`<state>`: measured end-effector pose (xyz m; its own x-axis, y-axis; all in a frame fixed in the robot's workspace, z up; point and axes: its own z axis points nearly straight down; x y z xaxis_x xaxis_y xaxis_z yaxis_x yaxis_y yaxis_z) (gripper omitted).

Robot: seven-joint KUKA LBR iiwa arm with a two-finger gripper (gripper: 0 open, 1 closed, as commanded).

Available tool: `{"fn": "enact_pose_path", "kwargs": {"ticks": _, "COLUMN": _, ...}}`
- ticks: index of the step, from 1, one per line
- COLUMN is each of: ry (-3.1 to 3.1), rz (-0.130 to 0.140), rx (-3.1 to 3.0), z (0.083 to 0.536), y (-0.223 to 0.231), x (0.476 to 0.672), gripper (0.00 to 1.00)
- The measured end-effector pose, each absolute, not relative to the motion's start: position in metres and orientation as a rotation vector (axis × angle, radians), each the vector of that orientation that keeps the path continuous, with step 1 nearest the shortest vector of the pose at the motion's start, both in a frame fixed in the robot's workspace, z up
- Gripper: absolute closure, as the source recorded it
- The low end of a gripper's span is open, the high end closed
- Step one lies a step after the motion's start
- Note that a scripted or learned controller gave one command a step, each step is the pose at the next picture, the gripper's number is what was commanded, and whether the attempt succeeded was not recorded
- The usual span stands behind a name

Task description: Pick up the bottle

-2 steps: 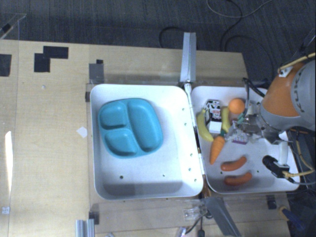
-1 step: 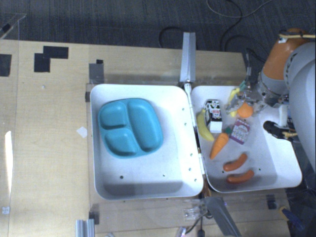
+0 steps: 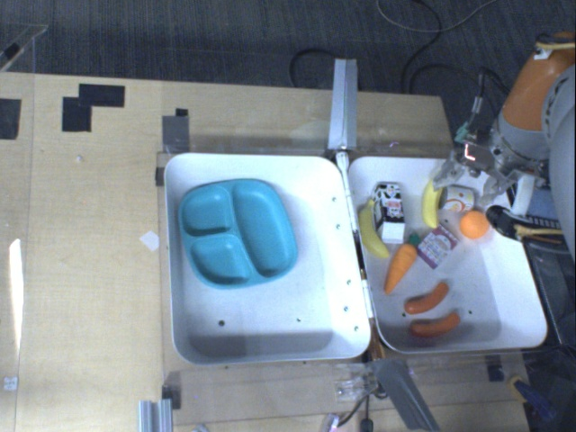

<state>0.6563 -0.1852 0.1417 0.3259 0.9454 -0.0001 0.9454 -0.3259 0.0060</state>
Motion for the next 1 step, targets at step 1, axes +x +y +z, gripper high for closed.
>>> {"fn": "enact_pose_path", "kwargs": {"ticks": 1, "ry": 1.779, "rz": 0.005, "rx": 2.586, "z": 0.1309, "y": -0.1643, "x": 0.5938, "gripper": 0.00}}
